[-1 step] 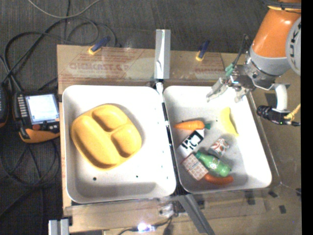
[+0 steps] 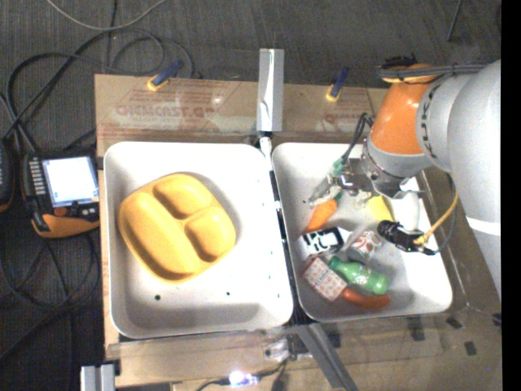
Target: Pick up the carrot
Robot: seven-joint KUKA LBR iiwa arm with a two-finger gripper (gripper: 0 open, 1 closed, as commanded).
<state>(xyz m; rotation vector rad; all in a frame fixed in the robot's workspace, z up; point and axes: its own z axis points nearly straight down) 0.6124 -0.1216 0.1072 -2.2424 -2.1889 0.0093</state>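
The arm [image 2: 456, 129] comes in from the right of the frame, its orange band sitting over the upper part of the right bin [image 2: 440, 300], and the gripper [image 2: 332, 187] hangs low inside that bin, near its upper left corner. Right under the fingertips lies the carrot [image 2: 322, 213], orange, tilted, its top end touching or all but touching the gripper. Whether the fingers actually close on it cannot be told from this angle; the carrot looks to be lying in the bin, not lifted.

Two white bins sit side by side. The left bin [image 2: 130, 300] carries one thing, a big yellow divided tray [image 2: 177, 225] with three compartments, flipped bottom up, toward its upper left.

The right bin is the crowded one. One green bottle [image 2: 362, 275] lies on its side low in the bin, one red-orange pepper-like piece [image 2: 366, 300] just below it, one checked box [image 2: 325, 278] at the bottle's left end. One black-and-white carton [image 2: 322, 239] lies just below the carrot. One crumpled wrapper [image 2: 364, 246] sits right of it, and a yellow object [image 2: 379, 208] peeks out beneath the wrist.
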